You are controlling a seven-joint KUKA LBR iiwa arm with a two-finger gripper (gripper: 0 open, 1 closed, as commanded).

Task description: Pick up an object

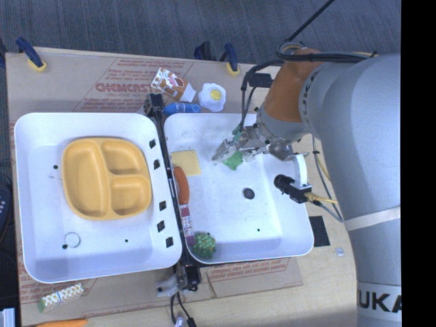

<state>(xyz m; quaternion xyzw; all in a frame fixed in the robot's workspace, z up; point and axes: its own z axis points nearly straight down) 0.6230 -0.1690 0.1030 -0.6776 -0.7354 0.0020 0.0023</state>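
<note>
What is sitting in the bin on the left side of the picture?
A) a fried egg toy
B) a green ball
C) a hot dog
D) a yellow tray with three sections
D: the yellow divided tray lies in the left bin, its three sections facing up.

We saw a bench topped with printed brown cardboard (pixel 122 80), clamped along its far edge by blue clips (pixel 30 53). Two shallow white plastic bins sat on it side by side, the left bin (pixel 27 182) and the right bin (pixel 300 234) touching along a black joint. Behind them on the cardboard lay a small crumpled red-and-white packet (pixel 167 82), a blue plastic piece (pixel 181 107) and a toy fried egg, white with a yellow yolk (pixel 213 96). Near the front left corner we spotted a narrow patterned wrapper (pixel 61 296) lying flat beside the left bin.
</note>
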